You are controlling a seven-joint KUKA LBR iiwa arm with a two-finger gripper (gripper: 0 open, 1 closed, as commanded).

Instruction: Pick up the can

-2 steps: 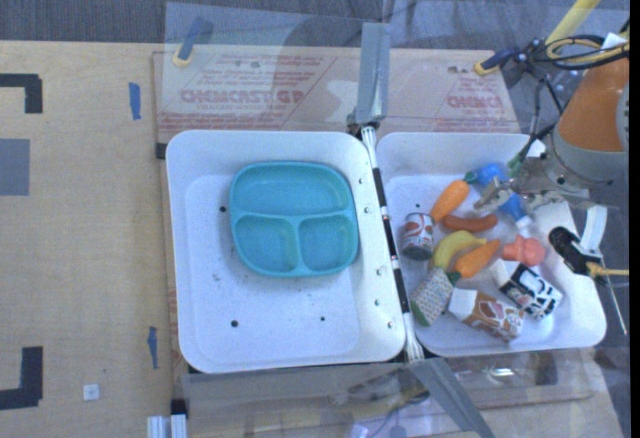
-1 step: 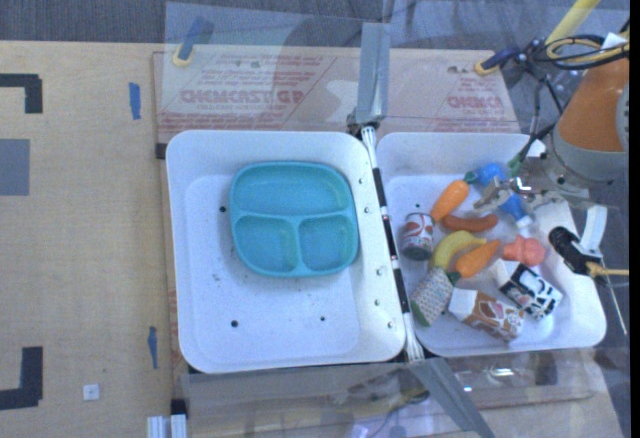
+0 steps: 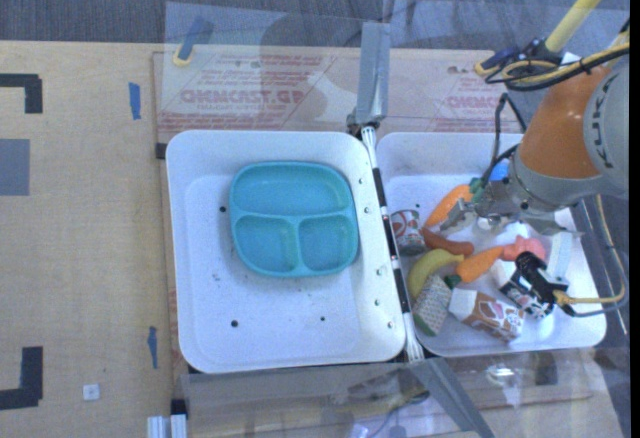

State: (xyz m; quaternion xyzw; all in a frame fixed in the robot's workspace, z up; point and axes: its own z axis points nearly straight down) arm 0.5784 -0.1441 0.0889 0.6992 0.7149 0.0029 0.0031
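The can (image 3: 405, 229) is small, with a red and white label. It lies in the right bin (image 3: 590, 326), close against that bin's left wall. My gripper (image 3: 458, 215) reaches in from the right and hangs low over the bin, a short way right of the can and apart from it. An orange carrot-like piece (image 3: 447, 203) lies right by the gripper's tip. The view is too coarse to show how the gripper stands, and nothing shows clearly held in it.
Around the can lie a yellow banana (image 3: 427, 270), orange pieces (image 3: 481, 263), a pink piece (image 3: 531, 248), a grey sponge (image 3: 433, 304) and a brown box (image 3: 495, 316). The left bin (image 3: 200, 326) holds a teal divided plate (image 3: 294, 218).
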